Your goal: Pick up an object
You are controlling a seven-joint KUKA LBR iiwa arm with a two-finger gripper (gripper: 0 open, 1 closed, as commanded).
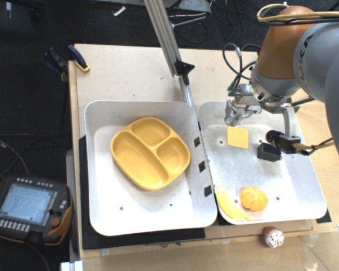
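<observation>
Bench: pale wooden board [130, 75] on a dark floor, carrying two shallow white bins side by side.

Left bin [101, 208]: one yellow plastic plate with three compartments [151, 152], lying flat near the bin's centre and well clear of the walls.

Right bin [296, 199]: three items.
- Flat pale-yellow square piece [238, 137] in the far half, lying flat on the floor.
- Crumpled orange lump [253, 199] near the front wall.
- Curved yellow banana-shaped piece [228, 204] just beside the lump on its left, along the front left corner. Touching or only close: cannot tell.

Arm: grey with an orange band, reaching in from the right. Two-finger gripper [235, 119] sits over the far left part of the right bin, at the far edge of the pale-yellow square. Whether it touches the square cannot be made out. Open or closed: cannot tell from this angle. Nothing is seen held in it.

Off the bins:
- Small white ball with dark dots [274, 237] on the board in front of the right bin.
- Blue-and-yellow clamp [74, 58] at the board's far left corner.
- Slanted metal pole [164, 33] coming down between the bins at the back.
- Grey teach pendant with a screen [27, 206] on the floor to the left.
</observation>
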